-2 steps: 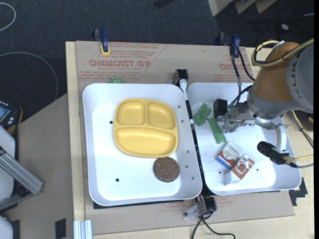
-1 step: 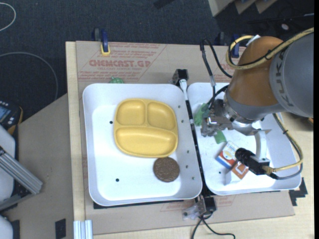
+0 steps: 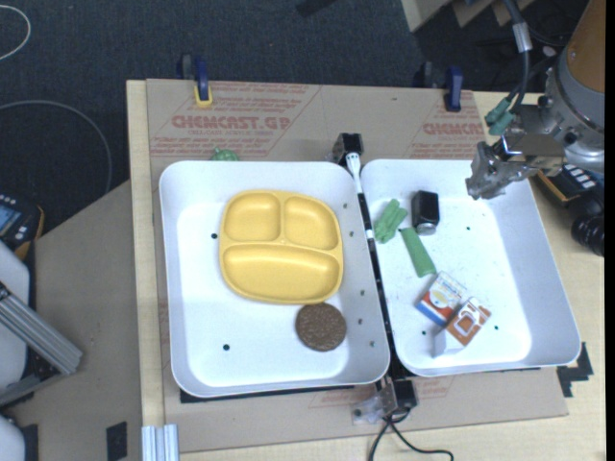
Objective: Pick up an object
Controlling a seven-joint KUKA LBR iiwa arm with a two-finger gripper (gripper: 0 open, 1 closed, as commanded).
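Gripper (image 3: 483, 182) poised over the far edge of the right bin (image 3: 538, 257); you cannot tell how its fingers stand. Bring it down squarely over the black block (image 3: 426, 210), which lies in that bin just left of the gripper, and close across its narrow sides. The block is small, dark and boxy, beside two green sticks (image 3: 404, 236).

Robotics lab: clamped board (image 3: 288, 113), cables (image 3: 413, 440).
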